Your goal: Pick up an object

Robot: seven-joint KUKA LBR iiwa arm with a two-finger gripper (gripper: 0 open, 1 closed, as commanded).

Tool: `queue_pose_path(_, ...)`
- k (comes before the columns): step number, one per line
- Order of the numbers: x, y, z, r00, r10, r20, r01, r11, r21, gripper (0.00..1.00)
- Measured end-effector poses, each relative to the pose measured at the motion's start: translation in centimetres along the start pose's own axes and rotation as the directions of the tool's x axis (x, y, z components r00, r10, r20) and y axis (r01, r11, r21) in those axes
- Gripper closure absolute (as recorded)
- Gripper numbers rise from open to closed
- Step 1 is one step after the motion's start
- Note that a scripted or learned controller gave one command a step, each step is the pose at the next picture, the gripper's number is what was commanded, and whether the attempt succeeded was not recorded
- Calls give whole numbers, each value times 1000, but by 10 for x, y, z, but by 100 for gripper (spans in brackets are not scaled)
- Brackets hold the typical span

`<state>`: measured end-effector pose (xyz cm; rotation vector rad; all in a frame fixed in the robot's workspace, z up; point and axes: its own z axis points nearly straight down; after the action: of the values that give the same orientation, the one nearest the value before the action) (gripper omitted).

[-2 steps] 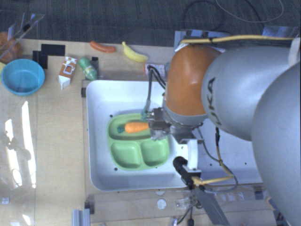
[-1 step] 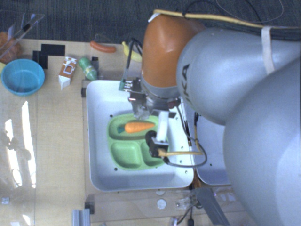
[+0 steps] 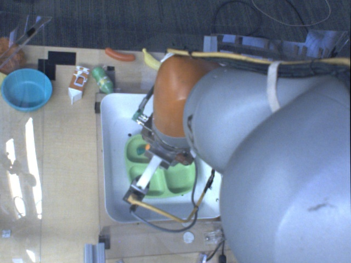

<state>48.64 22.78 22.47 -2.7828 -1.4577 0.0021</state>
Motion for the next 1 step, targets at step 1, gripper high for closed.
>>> queue_pose_path(1,-21,77,-42,999,49,-5,-49,999,-5,100)
